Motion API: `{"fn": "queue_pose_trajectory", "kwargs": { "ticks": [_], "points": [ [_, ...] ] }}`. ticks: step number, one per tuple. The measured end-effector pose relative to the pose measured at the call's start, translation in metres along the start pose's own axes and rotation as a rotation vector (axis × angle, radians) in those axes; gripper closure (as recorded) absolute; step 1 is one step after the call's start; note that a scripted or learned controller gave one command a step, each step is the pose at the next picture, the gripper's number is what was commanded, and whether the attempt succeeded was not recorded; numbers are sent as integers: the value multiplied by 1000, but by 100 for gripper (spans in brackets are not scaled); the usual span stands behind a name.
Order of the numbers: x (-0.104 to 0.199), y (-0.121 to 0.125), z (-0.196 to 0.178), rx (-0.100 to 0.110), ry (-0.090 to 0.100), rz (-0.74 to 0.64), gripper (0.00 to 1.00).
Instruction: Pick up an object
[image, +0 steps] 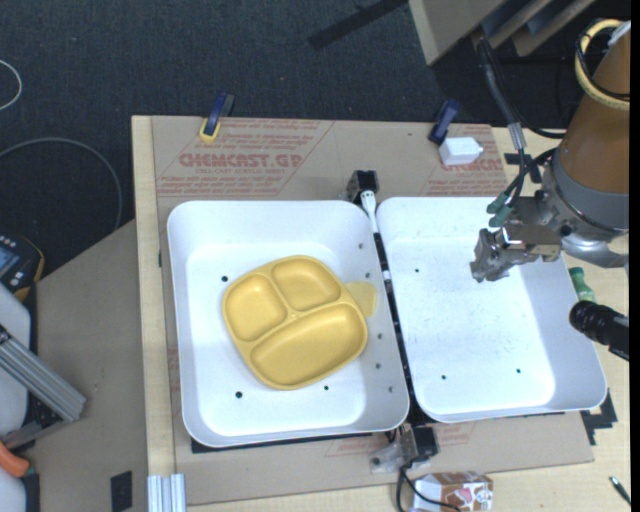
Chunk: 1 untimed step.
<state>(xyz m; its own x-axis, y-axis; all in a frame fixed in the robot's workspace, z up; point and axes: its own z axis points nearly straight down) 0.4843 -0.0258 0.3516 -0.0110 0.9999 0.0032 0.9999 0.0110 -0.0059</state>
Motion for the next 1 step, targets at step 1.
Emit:
{"fn": "queue_pose_trajectory", "kwargs": {
  "ticks": [1],
  "points": [
    [55,-4,-41,-12,-1,3,100]
  ]
}}
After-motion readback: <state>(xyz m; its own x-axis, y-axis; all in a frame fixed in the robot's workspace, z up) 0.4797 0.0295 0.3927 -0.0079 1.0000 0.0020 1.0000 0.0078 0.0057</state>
